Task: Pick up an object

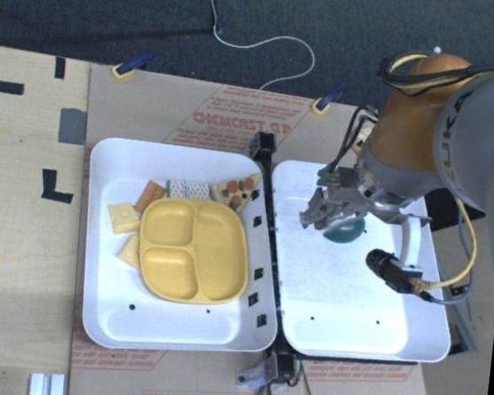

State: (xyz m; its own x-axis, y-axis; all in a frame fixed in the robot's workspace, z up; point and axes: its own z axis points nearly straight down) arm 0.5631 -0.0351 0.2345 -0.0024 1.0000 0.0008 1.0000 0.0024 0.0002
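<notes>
White cable (pixel 266 44) loops across dark carpet (pixel 92 3).

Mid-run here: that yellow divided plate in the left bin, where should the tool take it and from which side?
Probably the yellow divided plate is best taken by its raised rim at the right edge, nearest the arm, with the tool coming down from above. It lies flat, too broad to span, and food pieces crowd its left and far sides, so a rim pinch there looks least obstructed.

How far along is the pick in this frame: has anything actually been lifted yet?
Done: the arm has reached into the right bin, and the gripper sits low beside a teal object. In hand: nothing visibly; the object is partly hidden, so a grasp can't be confirmed. Left: securing and lifting. The yellow divided plate and small items around it lie in the left bin.
</notes>
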